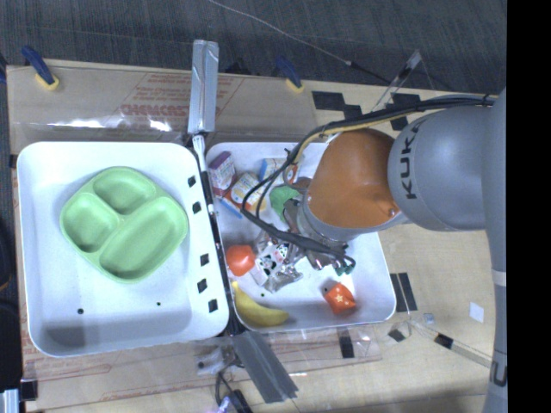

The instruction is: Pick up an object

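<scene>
Orange-banded grey arm (387, 179) reaches down into the right white bin (372, 275), its end effector (280, 263) low among the clutter; whether it is open or closed cannot be told. Just beside it lies an orange-red round fruit (240, 259), with a yellow banana (256, 311) below and a red pepper-like piece (339, 297) nearby. A green three-compartment plate (125, 222) sits in the left white bin (52, 317).

A jumble of small objects lies around the pincer (277, 265): a red-orange tomato-like ball (240, 259) just beside it toward the left bin, a yellow banana (256, 313) flat on its side below, a red pepper-like piece (340, 297) off to its right, and a green item (282, 199) with small packets (234, 179) above it.
</scene>
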Robot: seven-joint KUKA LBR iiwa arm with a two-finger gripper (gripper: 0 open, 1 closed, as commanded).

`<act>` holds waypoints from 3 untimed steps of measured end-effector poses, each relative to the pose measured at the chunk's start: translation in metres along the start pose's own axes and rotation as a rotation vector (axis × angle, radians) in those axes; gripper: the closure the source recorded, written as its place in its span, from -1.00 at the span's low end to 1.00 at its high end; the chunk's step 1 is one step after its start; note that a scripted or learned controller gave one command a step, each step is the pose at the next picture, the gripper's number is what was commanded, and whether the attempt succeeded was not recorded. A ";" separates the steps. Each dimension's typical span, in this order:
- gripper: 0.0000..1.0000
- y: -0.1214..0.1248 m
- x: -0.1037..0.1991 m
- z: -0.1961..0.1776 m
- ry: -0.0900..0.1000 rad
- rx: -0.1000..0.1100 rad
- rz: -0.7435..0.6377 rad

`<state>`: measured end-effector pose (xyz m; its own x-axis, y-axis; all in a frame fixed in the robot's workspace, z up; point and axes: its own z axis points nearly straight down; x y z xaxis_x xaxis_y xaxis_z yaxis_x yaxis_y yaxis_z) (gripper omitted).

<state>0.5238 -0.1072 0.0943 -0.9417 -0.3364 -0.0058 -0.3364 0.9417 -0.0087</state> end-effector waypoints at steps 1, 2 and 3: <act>1.00 0.004 -0.073 -0.120 -0.006 -0.003 0.012; -1.00 0.004 -0.070 -0.115 0.004 -0.008 0.013; -1.00 -0.013 -0.045 -0.011 0.000 -0.006 -0.281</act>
<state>0.5704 -0.1047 0.1053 -0.8114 -0.5845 -0.0040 -0.5845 0.8114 -0.0039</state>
